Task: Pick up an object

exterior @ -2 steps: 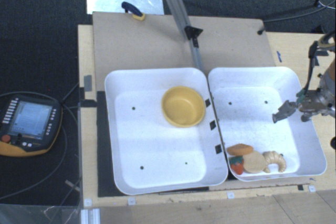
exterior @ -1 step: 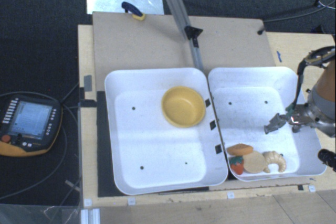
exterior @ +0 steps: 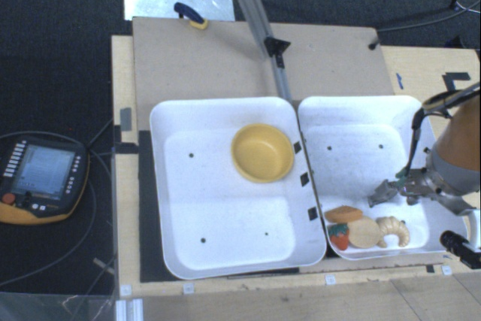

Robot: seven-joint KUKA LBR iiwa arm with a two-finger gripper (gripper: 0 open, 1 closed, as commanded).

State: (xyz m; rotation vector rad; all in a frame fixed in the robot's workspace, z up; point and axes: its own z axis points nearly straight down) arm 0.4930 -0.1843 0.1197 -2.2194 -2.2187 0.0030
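1. Two shallow white bins sit side by side on the desk (exterior: pixel 338 56). The left bin (exterior: pixel 225 237) has just a yellow bowl (exterior: pixel 262 152) in it, upright, near the bin's upper right part, close to the divide between the two bins.

2. The right bin (exterior: pixel 353 124) has a little cluster of stuff jammed into its near-left corner: an orange oblong piece (exterior: pixel 343 213), a small red thing (exterior: pixel 340 242) below it, a pale round disc-like item (exterior: pixel 364 233), and a beige curled, croissant-looking thing (exterior: pixel 395 230) on the right. They're all touching or just beside each other.

3. The arm (exterior: pixel 458 150) comes in from the right edge, orange band showing. Its end effector (exterior: pixel 385 194) hangs over the right bin, just above and to the right of that cluster, near the croissant-shaped piece but apart from it.

4. Honestly can't tell whether the end effector's fingers are apart or together, it's just a grey blur of metal from here. Nothing visible between them.

5. Off to the left on the dark floor there's a teach pendant (exterior: pixel 39 177) with its screen lit and a cable trailing away. A metal pole (exterior: pixel 255 11) slants across the top of the desk.
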